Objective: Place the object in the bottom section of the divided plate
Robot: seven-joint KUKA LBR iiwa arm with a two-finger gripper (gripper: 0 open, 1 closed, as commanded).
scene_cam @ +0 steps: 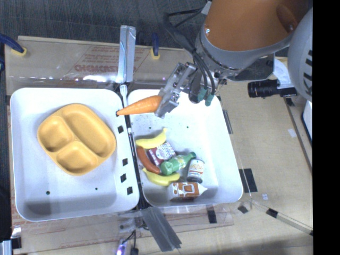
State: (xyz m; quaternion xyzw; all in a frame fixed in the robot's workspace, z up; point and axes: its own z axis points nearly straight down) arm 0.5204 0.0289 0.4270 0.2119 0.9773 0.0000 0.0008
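1. Carrot (139,105) was the thing being carried: it hung roughly level above the divider between the two white bins, its thick end pinched in the gripper (166,101) and its tip pointing toward the left bin (32,195).

2. The gripper was clenched on that thick end alone, so most of the carrot's length stuck out unsupported. In my judgement it could pivot or slip free during the move across, since the hold was far from its middle.

3. The divided plate (76,137) lay well apart from the carrot, in the left bin, turned at an angle. Its bottom section (79,156) bordered two others across low ridges. A long carrot set down off-line would likely bridge a ridge or end up partly in a neighbouring section.

4. A release from too high could let the carrot bounce or roll off the shallow plate onto the bin floor.

5. The right bin (226,158) held a cluster of bananas (151,139), a green bottle (175,164), a small carton (186,190) and packets; they sat clear of the carrot's likely path.

6. Hard to make out: how deeply the fingers overlapped the carrot, as the gripper was seen from above at a slant. Its height above the bins could not be judged.

7. The arm's orange band (249,15) was cut off at the top edge, and its bulk hid part of the worktop (276,142) behind the right bin.
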